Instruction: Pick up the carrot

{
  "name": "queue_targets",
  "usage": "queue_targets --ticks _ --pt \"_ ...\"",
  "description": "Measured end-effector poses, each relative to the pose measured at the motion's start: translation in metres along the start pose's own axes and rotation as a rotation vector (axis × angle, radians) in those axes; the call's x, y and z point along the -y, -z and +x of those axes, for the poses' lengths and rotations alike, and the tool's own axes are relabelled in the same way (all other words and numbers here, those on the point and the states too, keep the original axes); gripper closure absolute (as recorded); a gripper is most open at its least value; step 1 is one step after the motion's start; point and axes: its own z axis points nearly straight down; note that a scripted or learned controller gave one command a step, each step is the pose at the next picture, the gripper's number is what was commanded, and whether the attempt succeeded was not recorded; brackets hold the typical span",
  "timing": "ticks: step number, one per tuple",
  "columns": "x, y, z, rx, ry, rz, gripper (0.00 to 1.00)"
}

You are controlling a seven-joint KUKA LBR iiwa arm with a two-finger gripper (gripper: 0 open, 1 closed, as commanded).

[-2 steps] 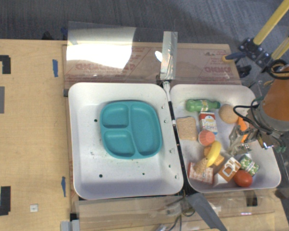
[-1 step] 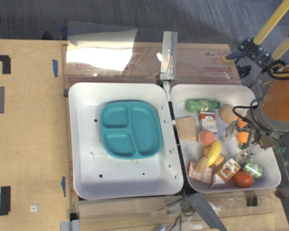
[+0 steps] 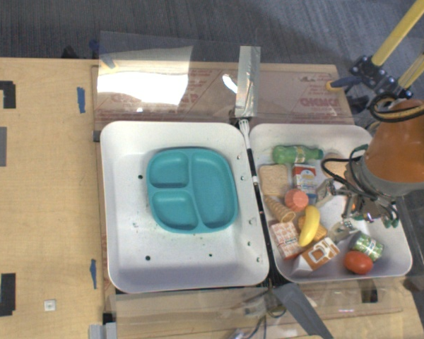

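In right bin (image 3: 403, 249): carrot (image 3: 295, 200) (stubby, orange) beside curved banana (image 3: 309, 224).

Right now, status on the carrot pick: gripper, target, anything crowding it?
Gripper low in right bin, nothing seen between fingers. Carrot lying left of it, ungrasped. Banana touching carrot's lower side, small carton just above.

We see our arm (image 3: 401, 147) reaching in with its orange band above the wrist, and the gripper (image 3: 353, 214) hanging just below it, pointing down.
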Motion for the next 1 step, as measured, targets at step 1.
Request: queue_targets --ticks 1 --pt "0.0367 -0.0006 0.021 -0.002 -0.633 0.0 0.0"
